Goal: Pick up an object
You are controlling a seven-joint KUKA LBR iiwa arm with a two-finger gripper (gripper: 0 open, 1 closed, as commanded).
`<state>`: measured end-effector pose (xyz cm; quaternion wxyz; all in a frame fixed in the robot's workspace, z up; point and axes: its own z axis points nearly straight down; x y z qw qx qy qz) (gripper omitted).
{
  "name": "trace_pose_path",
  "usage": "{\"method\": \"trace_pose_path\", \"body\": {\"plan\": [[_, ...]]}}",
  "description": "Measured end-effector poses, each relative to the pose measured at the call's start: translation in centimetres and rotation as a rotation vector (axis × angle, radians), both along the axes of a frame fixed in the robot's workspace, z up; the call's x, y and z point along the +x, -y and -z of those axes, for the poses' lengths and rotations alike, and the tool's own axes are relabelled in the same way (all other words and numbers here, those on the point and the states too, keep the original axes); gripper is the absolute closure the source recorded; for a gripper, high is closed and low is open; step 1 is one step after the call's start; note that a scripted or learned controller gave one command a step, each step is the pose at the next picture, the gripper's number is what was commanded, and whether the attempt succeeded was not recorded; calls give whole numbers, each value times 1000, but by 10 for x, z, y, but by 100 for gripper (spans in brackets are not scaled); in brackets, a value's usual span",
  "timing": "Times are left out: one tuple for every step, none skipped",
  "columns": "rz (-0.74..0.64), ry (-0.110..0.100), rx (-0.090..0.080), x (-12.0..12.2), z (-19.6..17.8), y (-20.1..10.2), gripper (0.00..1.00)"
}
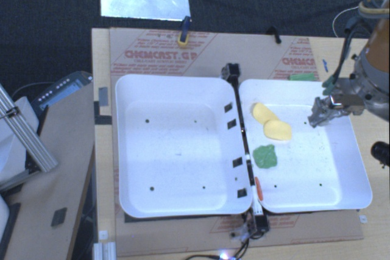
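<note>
Gripper (318, 113) hovers over the right bin (350, 189), nothing pinched; whether it's spread I cannot tell. Yellow pieces (272, 122) lie just left, green lump (265, 156) lower-left: easy targets, all unobstructed

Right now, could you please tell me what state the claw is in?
Claw: over the right bin, right of the yellow pieces; nothing visible between its tips, and open or shut cannot be told.
</note>
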<state>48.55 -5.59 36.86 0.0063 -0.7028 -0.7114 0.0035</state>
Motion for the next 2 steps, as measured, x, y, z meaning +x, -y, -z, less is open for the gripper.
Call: {"method": "trace_pose_path", "body": {"plan": [[8,34,-6,2,-145,6,100],[16,20,-7,1,-168,61,100]]}}
